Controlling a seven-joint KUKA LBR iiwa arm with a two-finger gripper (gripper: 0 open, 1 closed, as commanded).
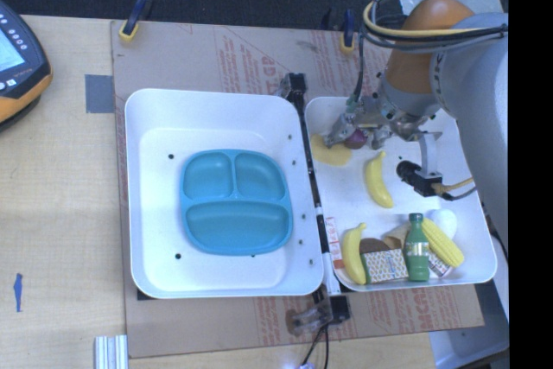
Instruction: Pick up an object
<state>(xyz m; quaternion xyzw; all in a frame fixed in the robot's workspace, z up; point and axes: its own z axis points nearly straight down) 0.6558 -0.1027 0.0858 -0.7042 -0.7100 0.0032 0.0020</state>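
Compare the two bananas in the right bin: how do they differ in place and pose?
The upper banana lies alone on bare bin floor near the middle of the right bin; the lower banana lies at the near end, against the pile of other items. The upper banana bulges toward the arm's side, the lower banana toward the left bin. The upper banana lies nearer the gripper. Both are yellow, curved and similar in size.

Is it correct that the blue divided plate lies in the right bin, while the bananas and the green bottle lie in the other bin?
Not quite. The camera view shows the blue divided plate in the left bin, not the right one. The rest holds: the bananas and the green bottle lie in the other bin, the right bin.
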